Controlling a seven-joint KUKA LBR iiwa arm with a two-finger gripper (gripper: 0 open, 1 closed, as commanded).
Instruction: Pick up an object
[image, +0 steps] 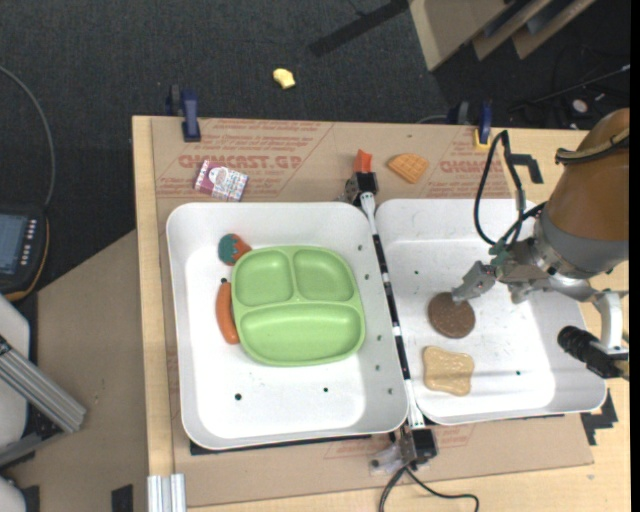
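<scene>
While tilted, pincer (470, 288) hovers beside brown disc (452, 315).

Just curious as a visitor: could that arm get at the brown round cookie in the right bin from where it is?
Probably yes. The brown cookie lies flat in the open in the right bin, apart from the tan piece, and the gripper is right beside it.
</scene>
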